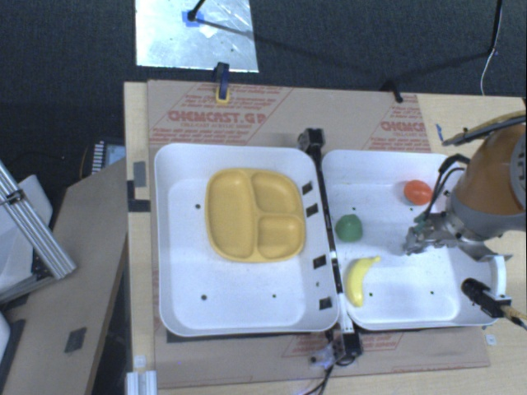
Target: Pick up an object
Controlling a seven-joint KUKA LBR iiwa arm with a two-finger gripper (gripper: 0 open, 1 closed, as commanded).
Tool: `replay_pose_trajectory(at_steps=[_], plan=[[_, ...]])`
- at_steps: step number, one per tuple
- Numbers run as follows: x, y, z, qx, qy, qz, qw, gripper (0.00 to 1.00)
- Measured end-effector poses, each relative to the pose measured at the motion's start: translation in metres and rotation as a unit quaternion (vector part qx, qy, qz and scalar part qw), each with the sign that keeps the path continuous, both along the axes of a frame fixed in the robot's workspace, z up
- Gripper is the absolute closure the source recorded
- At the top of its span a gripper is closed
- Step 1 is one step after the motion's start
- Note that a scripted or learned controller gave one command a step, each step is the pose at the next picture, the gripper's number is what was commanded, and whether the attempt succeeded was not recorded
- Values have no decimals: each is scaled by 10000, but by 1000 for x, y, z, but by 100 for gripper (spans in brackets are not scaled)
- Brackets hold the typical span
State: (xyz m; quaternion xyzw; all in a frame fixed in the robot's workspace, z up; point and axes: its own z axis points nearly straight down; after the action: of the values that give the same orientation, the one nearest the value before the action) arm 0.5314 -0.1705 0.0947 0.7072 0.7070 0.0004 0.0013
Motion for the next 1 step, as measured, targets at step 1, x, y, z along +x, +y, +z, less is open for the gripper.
replay_pose_trajectory(at_steps=[1], plan=[[3, -5, 44, -5, -17, 14, 10000, 100]])
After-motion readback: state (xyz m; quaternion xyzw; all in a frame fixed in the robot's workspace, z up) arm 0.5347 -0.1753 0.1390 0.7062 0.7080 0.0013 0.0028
